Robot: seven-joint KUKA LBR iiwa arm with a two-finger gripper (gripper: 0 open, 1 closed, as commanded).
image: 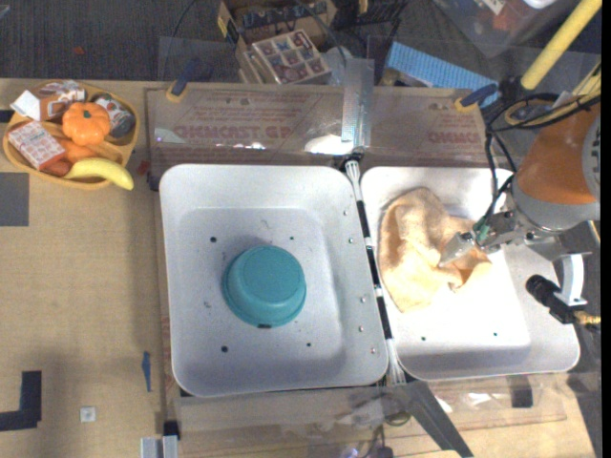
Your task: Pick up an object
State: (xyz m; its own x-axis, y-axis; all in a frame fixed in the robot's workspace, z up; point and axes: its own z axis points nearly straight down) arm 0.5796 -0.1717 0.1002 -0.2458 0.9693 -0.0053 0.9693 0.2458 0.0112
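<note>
Bench [67, 303]: tan top.
On it: two white bins [191, 198], side by side; fruit bowl [19, 156], far left corner.

Two white bins: the left bin [191, 208] holds one teal bowl [265, 285], the right bin [516, 337] one tan cloth [415, 246]. On the table [76, 313] sits one yellow dish [29, 156] with one small pumpkin [87, 123] and one banana [100, 171].

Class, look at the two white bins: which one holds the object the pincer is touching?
The right bin. It holds the tan cloth, which the pincer meets at its right edge; the left bin holds a teal bowl.
</note>
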